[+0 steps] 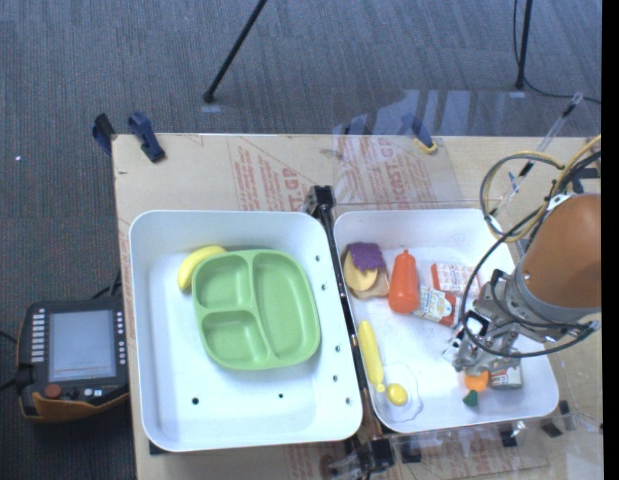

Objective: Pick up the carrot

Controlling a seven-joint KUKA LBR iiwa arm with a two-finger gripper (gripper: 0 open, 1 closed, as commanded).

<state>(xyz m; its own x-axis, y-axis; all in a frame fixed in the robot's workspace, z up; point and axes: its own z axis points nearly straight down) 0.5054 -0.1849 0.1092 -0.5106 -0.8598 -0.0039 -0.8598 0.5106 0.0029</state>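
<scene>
Carrot (476, 380): small, orange, with its green tip pointing to the frame's lower edge. It lies in the lower right of the right bin (545, 400), long axis roughly up-down in frame. Gripper (479, 354): just above its orange end, apparently touching; open or closed cannot be told.

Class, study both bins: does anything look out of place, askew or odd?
One thing: the banana in the left bin lies half tucked under the green tray's edge. The toys in the right bin lie scattered at mixed angles, nothing spilled or visibly damaged.

Tray (257, 320) in left bin (149, 268), banana (196, 263) behind it.
</scene>
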